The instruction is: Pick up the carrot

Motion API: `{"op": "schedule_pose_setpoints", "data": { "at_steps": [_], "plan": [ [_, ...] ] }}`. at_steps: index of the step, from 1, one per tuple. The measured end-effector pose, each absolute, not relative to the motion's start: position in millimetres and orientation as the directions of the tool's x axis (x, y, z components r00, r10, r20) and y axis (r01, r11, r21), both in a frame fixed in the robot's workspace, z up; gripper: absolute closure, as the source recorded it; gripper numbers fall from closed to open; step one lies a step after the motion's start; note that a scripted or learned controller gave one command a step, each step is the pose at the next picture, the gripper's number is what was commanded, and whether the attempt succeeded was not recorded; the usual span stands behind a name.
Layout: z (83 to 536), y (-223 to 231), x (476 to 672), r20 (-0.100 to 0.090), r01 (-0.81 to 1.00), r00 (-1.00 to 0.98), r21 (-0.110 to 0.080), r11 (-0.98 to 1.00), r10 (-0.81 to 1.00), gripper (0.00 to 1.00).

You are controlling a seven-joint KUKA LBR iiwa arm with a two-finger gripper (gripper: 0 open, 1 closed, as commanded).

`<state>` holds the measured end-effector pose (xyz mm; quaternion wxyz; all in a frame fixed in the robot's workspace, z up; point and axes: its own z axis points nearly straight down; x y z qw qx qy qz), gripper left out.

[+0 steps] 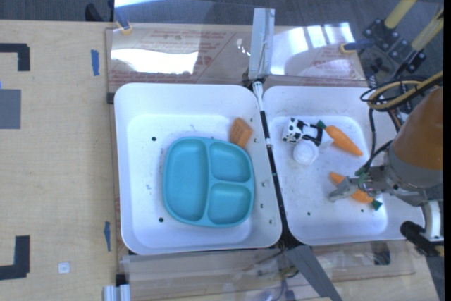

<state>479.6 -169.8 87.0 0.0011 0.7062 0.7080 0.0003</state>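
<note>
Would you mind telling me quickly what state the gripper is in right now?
Gripper: low in the right bin, beside a small orange piece; whether it is open or closed cannot be told. The carrot lies apart from it.

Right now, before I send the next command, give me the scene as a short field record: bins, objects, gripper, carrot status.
left bin: teal divided plate; small orange-brown piece beside the plate's far right corner
right bin: carrot near far wall; black-and-white toy left of it; white round piece below the toy
gripper: low in right bin, near its right side, at a second orange piece
carrot status: lying on bin floor, apart from gripper
grip: cannot tell
</note>
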Motion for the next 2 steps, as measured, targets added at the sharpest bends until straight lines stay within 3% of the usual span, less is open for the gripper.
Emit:
{"op": "schedule_pose_setpoints", "data": {
  "at_steps": [1, 2],
  "plan": [
    [98.3, -169.6, 482.1, -0.004, 1.000, -0.003, 0.010, 0.003, 1.000, 1.00],
    [195.7, -118.6, 502.0, 0.002, 0.898, 0.441, 0.002, -0.441, 0.898, 1.00]
  ]
}}
